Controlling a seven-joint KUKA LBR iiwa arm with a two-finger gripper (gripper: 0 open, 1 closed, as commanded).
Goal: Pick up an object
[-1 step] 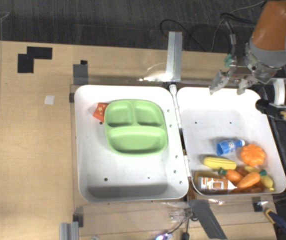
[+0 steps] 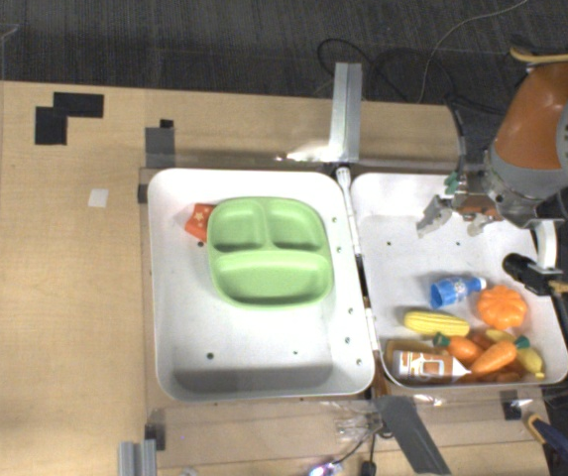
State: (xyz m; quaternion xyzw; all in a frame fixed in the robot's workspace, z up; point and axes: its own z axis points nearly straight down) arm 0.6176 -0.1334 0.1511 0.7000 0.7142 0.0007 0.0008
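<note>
Brown packet (image 2: pixel 425 366), label unreadable, under gripper (image 2: pixel 452 213)

The grey KUKA arm with the orange band above its wrist (image 2: pixel 551 127) is reaching in from three o'clock, its wrist bending toward nine o'clock. Its silver two-finger gripper (image 2: pixel 452 216) is hanging at the arm's nine o'clock end, the two metal fingers (image 2: pixel 430 218) spreading apart and gripping nothing between them.
</note>
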